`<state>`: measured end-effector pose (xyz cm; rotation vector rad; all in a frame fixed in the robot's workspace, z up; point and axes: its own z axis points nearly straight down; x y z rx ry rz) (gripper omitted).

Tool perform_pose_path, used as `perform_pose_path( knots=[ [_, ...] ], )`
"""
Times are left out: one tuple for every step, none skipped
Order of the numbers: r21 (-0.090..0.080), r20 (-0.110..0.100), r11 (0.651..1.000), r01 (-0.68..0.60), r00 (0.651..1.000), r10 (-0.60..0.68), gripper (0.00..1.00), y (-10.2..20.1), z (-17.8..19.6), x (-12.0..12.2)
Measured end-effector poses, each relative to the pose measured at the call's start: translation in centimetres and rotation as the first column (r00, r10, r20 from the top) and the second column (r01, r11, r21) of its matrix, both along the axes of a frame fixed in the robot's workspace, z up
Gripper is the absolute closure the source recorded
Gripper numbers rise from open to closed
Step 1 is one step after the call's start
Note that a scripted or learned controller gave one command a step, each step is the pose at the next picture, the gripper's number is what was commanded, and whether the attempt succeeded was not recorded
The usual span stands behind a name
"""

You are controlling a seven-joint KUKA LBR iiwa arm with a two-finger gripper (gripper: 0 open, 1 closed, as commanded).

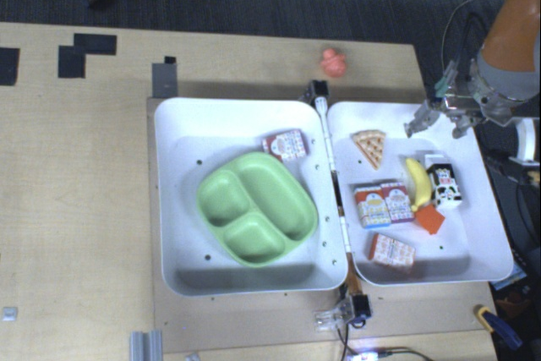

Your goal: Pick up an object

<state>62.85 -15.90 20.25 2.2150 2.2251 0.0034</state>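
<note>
Nearest the camera, a small red-and-white carton (pixel 391 250) lay at the front of the right bin (pixel 482 266). Behind it sat a pair of cartons (pixel 383 205), an orange block (pixel 430 221), a banana (pixel 418 183) and a black-and-white carton (pixel 445 185), then a waffle slice (pixel 369 146). In the left bin (pixel 177 182) lay a green divided plate (pixel 256 206) and another carton (pixel 286 145) behind it. My gripper (pixel 439 121) hung over the right bin's far corner, fingers spread apart, gripping nothing. Beyond the bins, a pink object (pixel 334 62) rested on the bench (pixel 76 207).
</note>
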Motion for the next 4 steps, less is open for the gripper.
perform_pose_path(
  knots=[
    [-0.003,0.009,1.000,0.001,1.000,-0.001,0.00,1.7,-10.4,-0.2],
    [0.001,0.002,1.000,-0.001,1.000,0.001,0.00,6.5,-11.7,4.1],
    [-0.001,0.006,1.000,-0.005,1.000,0.005,1.00,6.5,-10.5,4.3],
    [0.001,0.002,1.000,-0.001,1.000,0.001,1.00,12.7,-1.7,-5.4]
  ],
)
